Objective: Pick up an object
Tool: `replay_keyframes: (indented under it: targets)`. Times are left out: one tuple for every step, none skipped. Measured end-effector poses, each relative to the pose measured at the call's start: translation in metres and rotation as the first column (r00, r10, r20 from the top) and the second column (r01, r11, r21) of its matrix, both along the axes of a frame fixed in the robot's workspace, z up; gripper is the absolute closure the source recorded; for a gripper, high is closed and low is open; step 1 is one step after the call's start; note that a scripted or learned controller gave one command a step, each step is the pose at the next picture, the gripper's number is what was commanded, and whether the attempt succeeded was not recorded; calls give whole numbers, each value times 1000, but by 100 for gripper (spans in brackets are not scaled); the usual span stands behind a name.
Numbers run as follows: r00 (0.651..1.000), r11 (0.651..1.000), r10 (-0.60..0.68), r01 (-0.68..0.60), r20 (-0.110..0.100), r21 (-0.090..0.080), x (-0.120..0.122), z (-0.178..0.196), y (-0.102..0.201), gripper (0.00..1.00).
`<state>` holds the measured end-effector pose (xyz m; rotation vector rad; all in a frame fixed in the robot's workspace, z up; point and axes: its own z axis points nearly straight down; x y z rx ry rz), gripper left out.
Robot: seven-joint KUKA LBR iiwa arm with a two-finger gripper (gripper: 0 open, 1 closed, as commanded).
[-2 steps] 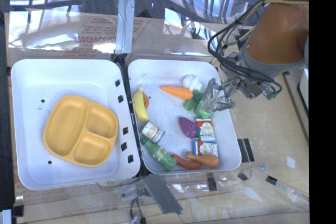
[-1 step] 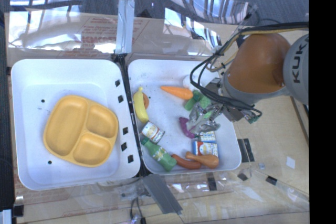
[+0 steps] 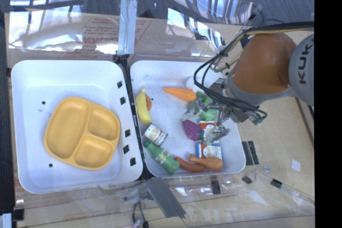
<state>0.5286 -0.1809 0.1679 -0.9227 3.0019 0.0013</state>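
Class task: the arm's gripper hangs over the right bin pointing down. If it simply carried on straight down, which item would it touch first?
Most likely the purple toy or the small carton beside it, both under the gripper. Depth is hard to judge from this slanted view, so which comes first is unsure.

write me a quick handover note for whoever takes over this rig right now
Gripper: low over the right bin, among the toys; grip state not readable.
Things: banana, carrot, purple toy, small can, green bottle and juice box all lie in the right bin. Yellow tray sits in the left bin.
Done: nothing visibly lifted.
Left: grasp and lift one object.
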Motion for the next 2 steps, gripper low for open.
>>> replay_keyframes:
  targets:
    - [1000,1000,1,-1,0,1,18,-76,-18,0]
    - [1000,1000,9,-9,2,2,20,-65,-15,100]
